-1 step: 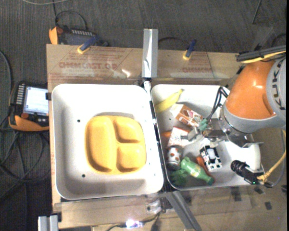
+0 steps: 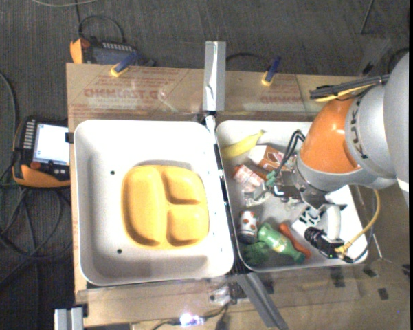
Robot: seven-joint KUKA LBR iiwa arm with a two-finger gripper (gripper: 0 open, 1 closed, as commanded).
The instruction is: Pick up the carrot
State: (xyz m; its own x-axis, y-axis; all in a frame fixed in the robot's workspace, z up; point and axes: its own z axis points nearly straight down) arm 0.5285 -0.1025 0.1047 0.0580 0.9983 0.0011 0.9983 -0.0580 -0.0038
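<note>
The arm hangs over the right bin, its gripper state impossible to tell, and the carrot, wedged against the green bottle, could easily slip a crowded grab.

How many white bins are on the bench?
2: the left bin holds a yellow divided tray; the right bin holds the carrot among clutter, under the arm.
</note>
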